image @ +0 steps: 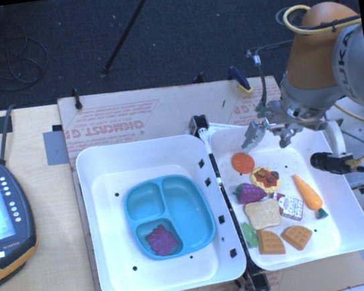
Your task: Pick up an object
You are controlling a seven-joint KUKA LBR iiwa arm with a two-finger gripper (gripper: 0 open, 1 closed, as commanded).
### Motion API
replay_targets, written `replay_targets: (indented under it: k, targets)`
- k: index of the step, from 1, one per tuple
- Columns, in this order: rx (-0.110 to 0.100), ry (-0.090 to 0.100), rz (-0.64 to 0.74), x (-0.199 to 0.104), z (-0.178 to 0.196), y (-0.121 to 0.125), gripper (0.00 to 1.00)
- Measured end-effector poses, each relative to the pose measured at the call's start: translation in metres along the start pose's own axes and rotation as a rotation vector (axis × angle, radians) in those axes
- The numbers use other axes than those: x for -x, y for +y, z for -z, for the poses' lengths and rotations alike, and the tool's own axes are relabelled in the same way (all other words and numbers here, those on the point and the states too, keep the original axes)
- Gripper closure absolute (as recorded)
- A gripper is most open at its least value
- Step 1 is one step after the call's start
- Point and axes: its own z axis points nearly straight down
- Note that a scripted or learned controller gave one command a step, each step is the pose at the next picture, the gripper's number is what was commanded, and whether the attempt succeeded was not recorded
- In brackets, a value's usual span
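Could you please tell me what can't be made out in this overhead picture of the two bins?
- Gripper, camera view: too small and blurred to tell how it is set.
- Green toy, camera view: partly hidden behind the bread slice and the bin divider.
- Small packet, camera view: print too small to read.
- Arm, camera view: cut off by the right edge.

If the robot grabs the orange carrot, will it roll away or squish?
The carrot looks like a moulded toy, so it's probably stiff and light, not squishy. Its round, tapered shape could let it roll in a curve or slip from the fingers if pinched near the thin end. It lies flat in the right bin, so it shouldn't tip.
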Motion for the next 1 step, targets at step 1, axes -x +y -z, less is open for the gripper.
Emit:
replay_targets:
  k: [1]
  targets:
    - [-0.013, 0.002, -0.001, 0.0080, -0.1323, -0.0479, 0.00]
